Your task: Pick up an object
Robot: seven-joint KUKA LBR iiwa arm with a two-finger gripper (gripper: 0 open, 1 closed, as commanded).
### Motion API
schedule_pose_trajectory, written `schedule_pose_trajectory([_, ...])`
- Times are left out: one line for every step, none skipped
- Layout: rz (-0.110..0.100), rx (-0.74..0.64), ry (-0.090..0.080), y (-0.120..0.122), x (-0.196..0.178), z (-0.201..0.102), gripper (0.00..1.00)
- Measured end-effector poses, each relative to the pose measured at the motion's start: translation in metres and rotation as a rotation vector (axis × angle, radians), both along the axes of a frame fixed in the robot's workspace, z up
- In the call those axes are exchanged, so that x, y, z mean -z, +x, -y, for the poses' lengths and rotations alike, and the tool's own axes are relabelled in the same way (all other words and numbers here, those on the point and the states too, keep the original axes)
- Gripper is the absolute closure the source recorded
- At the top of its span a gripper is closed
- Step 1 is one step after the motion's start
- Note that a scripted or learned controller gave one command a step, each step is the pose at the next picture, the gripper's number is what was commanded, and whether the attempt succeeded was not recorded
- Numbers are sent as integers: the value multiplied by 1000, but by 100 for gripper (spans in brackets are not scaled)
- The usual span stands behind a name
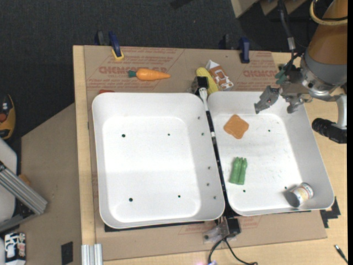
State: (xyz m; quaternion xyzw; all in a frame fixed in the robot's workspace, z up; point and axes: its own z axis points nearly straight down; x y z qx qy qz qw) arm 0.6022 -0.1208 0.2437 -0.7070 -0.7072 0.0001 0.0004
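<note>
**benchwatcher:** Anyone want to call which thing it goes for? The gripper point(280, 100) hangs over the far end of the right bin point(309, 148), two fingers spread apart with nothing between them. So released, not grasping anything.

**tinkerdan:** My guess is the orange pad point(236, 127), flat squarish thing, maybe a sponge. It lies toward the left of the gripper and a bit nearer the camera, close to the divider between the bins. It's the nearest object by a good margin. No real long axis on it, sits a bit like a diamond, so finger angle shouldn't matter much.

**benchwatcher:** What about the green bundle point(238, 171)?

**tinkerdan:** That one's further down the same bin, roughly below the pad. It does have a long axis, running near-to-far in the view, so the fingers would want to close across it from left and right. The small can point(300, 194) lies on its side at the near right corner, well apart from the gripper.

**benchwatcher:** Left bin point(110, 148) isn't in play. The carrot point(150, 75) and the yellow thing point(204, 77) sit outside on the cardboard point(83, 120).

**tinkerdan:** Any labels? I see red print on the cardboard's far edge, upside down and too faint for me to read. The packet point(220, 77) by the yellow thing has printing, unreadable too.
</note>
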Motion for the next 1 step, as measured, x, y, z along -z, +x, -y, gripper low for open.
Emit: schedule_pose_trajectory([1,-2,2,64,165,-32,0])
